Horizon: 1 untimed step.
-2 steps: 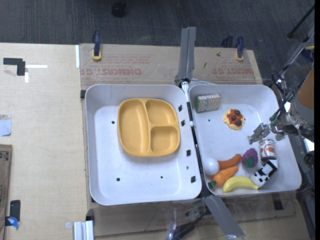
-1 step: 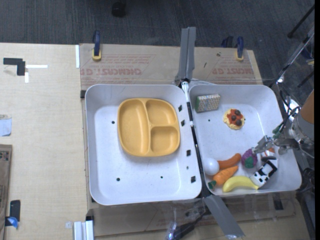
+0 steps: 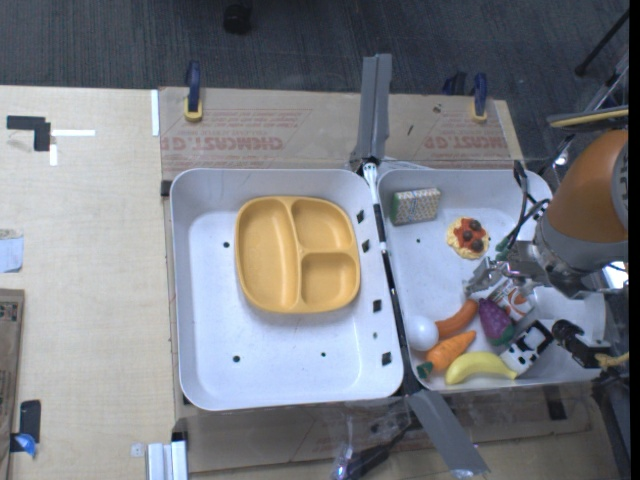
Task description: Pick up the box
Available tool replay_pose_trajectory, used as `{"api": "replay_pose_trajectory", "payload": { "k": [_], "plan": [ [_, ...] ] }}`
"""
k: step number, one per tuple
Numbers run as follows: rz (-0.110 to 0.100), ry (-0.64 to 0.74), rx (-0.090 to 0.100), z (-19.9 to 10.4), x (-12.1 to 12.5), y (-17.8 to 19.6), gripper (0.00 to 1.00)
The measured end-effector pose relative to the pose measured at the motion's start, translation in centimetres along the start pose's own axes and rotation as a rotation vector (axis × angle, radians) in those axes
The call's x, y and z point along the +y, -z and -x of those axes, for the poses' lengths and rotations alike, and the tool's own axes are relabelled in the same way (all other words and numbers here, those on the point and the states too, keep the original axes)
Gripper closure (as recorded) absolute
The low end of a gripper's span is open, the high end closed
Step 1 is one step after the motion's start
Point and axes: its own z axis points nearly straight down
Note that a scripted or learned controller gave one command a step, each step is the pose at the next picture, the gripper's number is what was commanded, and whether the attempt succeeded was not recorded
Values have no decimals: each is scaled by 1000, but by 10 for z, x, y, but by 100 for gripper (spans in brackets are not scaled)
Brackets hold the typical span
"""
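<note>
Lying flat, box (image 3: 416,206) long axis left-right, right bin (image 3: 440,183) far corner

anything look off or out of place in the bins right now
Nothing looks spilled or broken. The toy food is crowded into the near corner of the right bin, the banana against its front wall. The box sits apart at the far end, slightly askew, while the gripper is down over the food pile.
</note>
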Motion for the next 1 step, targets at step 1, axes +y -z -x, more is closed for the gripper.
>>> {"api": "replay_pose_trajectory", "payload": {
  "k": [1],
  "plan": [
    [2,-29,-1,-2,36,62,0]
  ]
}}
